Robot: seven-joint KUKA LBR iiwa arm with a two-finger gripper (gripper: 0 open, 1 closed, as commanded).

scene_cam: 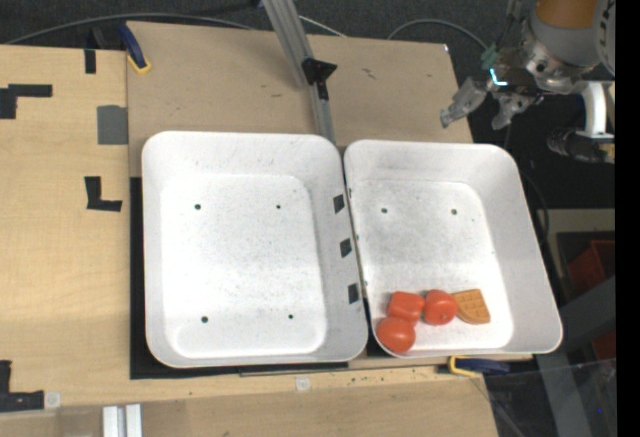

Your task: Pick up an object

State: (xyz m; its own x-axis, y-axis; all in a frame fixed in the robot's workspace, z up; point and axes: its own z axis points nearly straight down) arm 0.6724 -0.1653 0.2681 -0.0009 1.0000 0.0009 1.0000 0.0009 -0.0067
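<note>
Three red tomato-like pieces (412, 316) lie bunched at the near edge of the right bin (520, 225), with an orange cracker-like piece (472, 306) touching them on the right. My gripper (485, 109) hangs beyond the far right corner of that bin, over the bench edge, well away from the objects. Its two fingers are spread apart with nothing between them.
The left bin (240, 150) sits beside the right one, the two joined along a middle seam. A slanted metal rail (285, 15) runs down from the top to the bins' far junction. Wooden bench surface (60, 185) stretches to the left.
</note>
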